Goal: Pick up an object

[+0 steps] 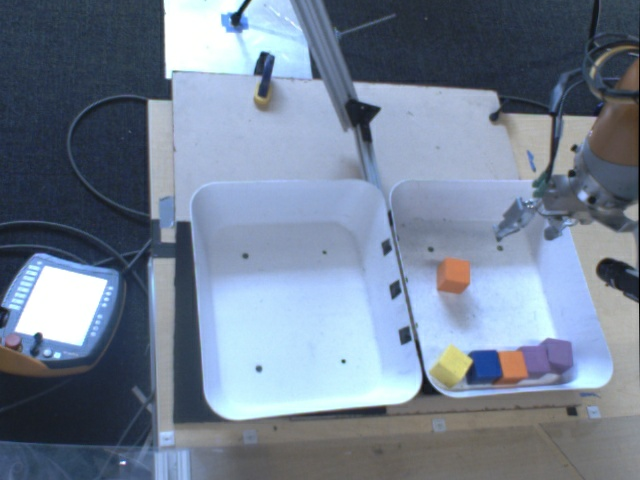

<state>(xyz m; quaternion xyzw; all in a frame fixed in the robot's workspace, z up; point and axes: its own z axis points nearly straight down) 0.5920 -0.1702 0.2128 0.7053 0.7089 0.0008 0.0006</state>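
and here's the arm (612, 138), reaching in from the right, grey body with that orange band above the wrist. the gripper (530, 220) hangs over the upper right part of the right bin (575, 268). two metal fingers (510, 218) are visible, spread a little apart, and there's only bare white bin floor between them; nothing is held, nothing touched as far as this angle lets me see.

the orange cube (453, 275) sits alone near the middle of the right bin, below and to the left of the gripper, well apart from it. along the near wall of that same bin there's a tidy row: a yellow cube (451, 365) tilted at the left end, then a blue cube (485, 366), a second orange one (512, 366), and two purple cubes (549, 357) at the right end, all packed touching or just beside each other.

the left bin (205, 268) shows its white floor with a few dark dots.

as for writing: none of the cubes carry any label i can read. the control pendant (55, 313) lies off the bench at left, its screen glowing white, too washed out to read. a small yellow and black clamp (264, 80) sits on the board behind the bins, and a metal pole (335, 63) slants down to where the bins meet.
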